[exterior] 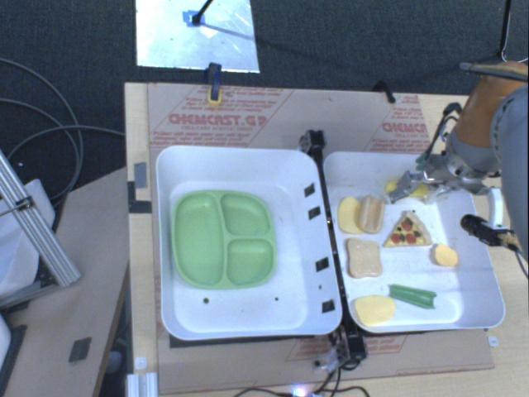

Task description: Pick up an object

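Two white bins (248, 160) of smooth, faintly glossy plastic. Pale green divided tray (223, 238), matt plastic. Printed brown cardboard sheet (248, 114) beneath, dull and flat. Toy food pieces in soft-sheened plastic: pizza slice (408, 231), bread slice (364, 257), green bean (412, 296). Shiny metal plate (197, 23) on dark, rough carpet (66, 23). Brushed aluminium rail (33, 222) at left.

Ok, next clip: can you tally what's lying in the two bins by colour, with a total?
Green: 2, the divided tray in the left bin and a green bean-like piece in the right bin.
Yellow: 4, at, plus one partly hidden under the gripper at.
Tan or brown: 2, a hot dog and a bread slice.
Multicoloured: 1, a pizza slice.
Total: 9
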